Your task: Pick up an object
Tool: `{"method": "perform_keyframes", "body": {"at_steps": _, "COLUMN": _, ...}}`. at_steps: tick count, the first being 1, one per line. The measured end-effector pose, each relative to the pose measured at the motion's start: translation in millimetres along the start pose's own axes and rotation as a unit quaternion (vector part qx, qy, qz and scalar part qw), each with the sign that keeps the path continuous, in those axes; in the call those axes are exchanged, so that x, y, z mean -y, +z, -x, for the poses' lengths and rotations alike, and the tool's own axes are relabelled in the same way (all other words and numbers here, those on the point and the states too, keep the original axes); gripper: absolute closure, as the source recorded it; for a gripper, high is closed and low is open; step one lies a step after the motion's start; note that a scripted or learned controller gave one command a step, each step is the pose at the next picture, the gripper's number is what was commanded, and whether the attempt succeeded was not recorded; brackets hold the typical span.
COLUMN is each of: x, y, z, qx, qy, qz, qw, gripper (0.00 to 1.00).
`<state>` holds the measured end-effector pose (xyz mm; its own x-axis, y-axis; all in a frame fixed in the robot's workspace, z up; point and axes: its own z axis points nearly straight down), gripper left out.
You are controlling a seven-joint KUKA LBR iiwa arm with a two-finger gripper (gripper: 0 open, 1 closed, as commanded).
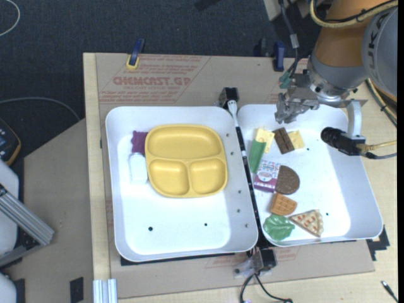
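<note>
Hovering over the right bin [363,188], the gripper [287,114] is shown just above the brown bar [283,140]; finger state cannot be told. A straight, centred descent is advised.

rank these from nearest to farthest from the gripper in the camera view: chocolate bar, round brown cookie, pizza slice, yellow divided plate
1. chocolate bar, just below the gripper, at the top of the right bin
2. round brown cookie, mid right bin
3. pizza slice, bottom of the right bin
4. yellow divided plate, across in the left bin
</note>
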<state>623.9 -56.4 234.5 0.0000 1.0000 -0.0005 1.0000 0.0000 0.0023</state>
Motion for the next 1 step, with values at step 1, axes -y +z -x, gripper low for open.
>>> {"method": "perform_keyframes", "body": {"at_steps": 1, "x": 1.4, "y": -0.2, "z": -1.4, "qx": 0.000, "qy": 0.000, "qz": -0.001, "qw": 1.0000, "gripper": 1.00}}
